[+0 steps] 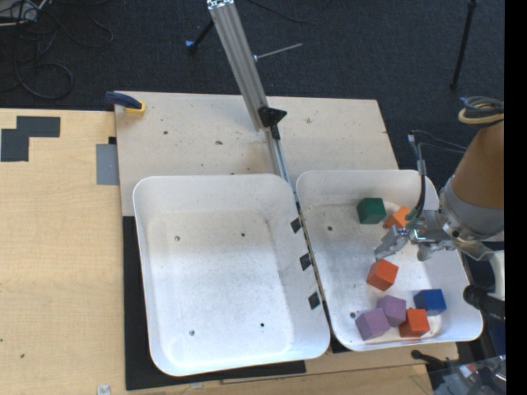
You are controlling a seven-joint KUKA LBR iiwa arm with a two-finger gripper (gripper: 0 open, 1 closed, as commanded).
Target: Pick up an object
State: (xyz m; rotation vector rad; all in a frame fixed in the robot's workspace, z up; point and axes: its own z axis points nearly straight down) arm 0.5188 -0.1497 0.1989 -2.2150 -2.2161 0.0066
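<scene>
while the tool (403, 243) hangs low over the right bin (342, 336), its fingers look spread with nothing between them. the red cube (382, 275) lies just beside and below it in the view, toward the bin's near edge. the cube is squat, has no long axis to speak of, and sits turned a little askew. a green cube (371, 211) and a small orange block (398, 217) lie just on the far side.

lab | plywood bench (329, 130) | stand legs, cables on carpet (370, 39)
</scene>
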